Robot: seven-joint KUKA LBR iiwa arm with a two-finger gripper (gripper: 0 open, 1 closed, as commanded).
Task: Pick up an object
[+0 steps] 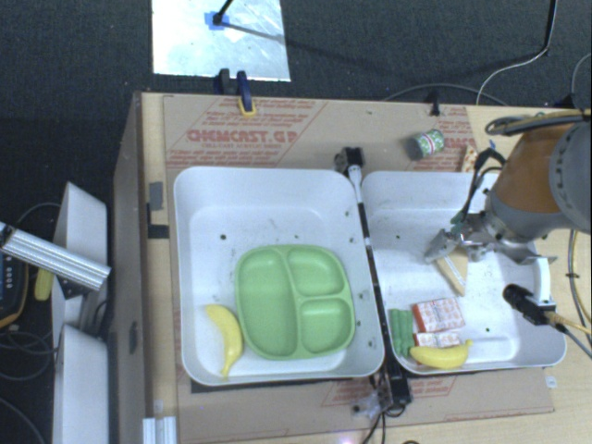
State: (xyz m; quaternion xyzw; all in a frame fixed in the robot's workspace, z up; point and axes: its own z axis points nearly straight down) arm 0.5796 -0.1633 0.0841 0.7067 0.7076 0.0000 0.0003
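My gripper [450, 246] hangs over the middle of the right bin [518, 345], reaching in from the right. Just below it lies a pale tan wooden block [452, 273]; whether the gripper touches it I cannot tell. Toward the bin's front lie a red and white box [437, 315], a small yellow banana [440, 355] and a green piece [400, 329] against the left wall. In the left bin [199, 211] rests a green divided plate [296, 301] with a second yellow banana [225, 338] beside it at the front left.
A small green and white can [427, 143] lies on the bench behind the right bin. A blue and yellow clamp [242, 89] sits at the bench's back edge. The wall between the two bins [366, 248] runs left of the gripper.
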